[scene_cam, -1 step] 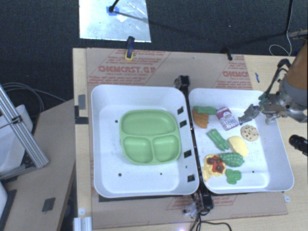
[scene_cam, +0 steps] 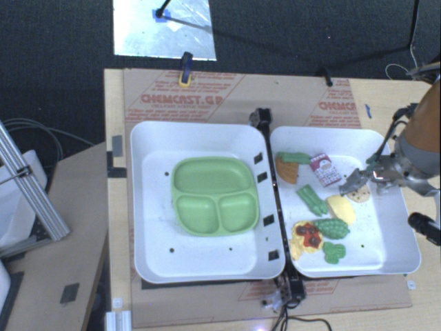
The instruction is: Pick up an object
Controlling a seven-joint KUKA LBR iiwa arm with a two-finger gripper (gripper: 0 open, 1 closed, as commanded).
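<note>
The right bin (scene_cam: 396,254) holds several toy foods: an orange and green piece (scene_cam: 289,165), a small red and white box (scene_cam: 324,169), a green pod (scene_cam: 312,200), a yellow piece (scene_cam: 342,209), a brown cookie (scene_cam: 358,195), green bumpy pieces (scene_cam: 332,228) and a pizza slice (scene_cam: 306,237). My gripper (scene_cam: 356,181) hangs low over the bin's right half, right above the cookie and beside the box. Its dark fingers point left toward the cookie.
The left bin (scene_cam: 151,150) holds a green divided tray (scene_cam: 213,195). A black hinge strip (scene_cam: 270,185) runs between the bins. A yellow and blue clamp (scene_cam: 185,69) sits at the bench's far edge. A metal frame (scene_cam: 27,185) stands at the left.
</note>
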